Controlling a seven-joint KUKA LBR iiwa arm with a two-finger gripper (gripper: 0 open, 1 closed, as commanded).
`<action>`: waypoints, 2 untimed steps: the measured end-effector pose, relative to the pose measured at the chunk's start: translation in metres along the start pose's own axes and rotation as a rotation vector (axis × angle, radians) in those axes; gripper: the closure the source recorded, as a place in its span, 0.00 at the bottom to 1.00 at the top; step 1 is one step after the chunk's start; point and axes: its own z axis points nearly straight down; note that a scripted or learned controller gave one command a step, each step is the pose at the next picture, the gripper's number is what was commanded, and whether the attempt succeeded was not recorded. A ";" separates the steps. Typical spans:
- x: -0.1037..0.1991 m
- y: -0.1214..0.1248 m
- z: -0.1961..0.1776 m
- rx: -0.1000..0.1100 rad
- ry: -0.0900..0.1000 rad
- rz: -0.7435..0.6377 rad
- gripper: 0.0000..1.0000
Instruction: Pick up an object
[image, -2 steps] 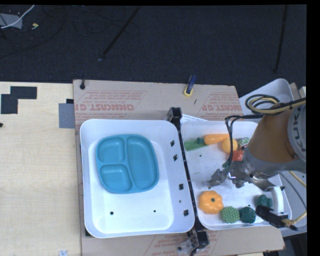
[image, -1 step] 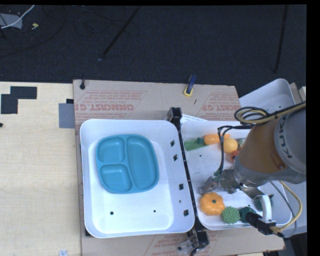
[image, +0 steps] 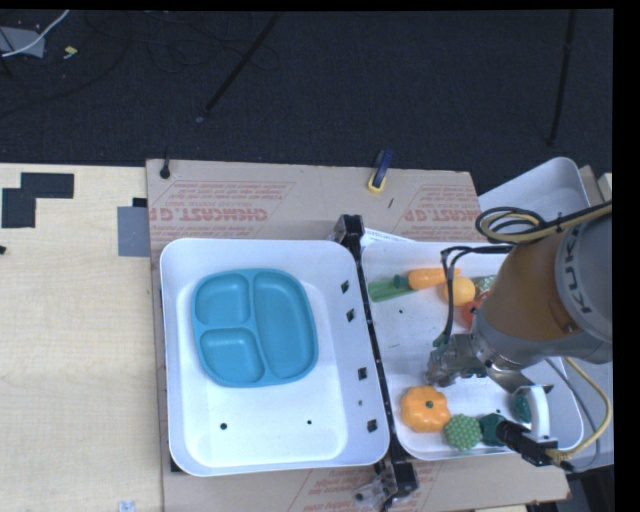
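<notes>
In the right bin (image: 400, 330) lie an orange pumpkin-shaped toy (image: 424, 409) near the front, a green knobbly ball (image: 462, 432) beside it, and a toy carrot (image: 420, 281) with a green top at the back, next to a yellow piece (image: 460, 291). My gripper (image: 447, 366) hangs low in this bin, just behind and to the right of the pumpkin toy. The grey arm (image: 545, 295) covers the bin's right part. A small red thing peeks out by the arm's edge (image: 470, 313).
The left bin (image: 190, 420) holds a blue three-compartment plate (image: 253, 327). A black divider with clips (image: 362, 340) runs between the bins. A teal and white item (image: 527, 405) lies at the right bin's front right corner. Cables loop above the arm.
</notes>
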 end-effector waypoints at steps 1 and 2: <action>-0.003 -0.002 -0.042 -0.004 -0.002 -0.001 1.00; -0.011 -0.008 -0.100 -0.006 -0.002 -0.003 1.00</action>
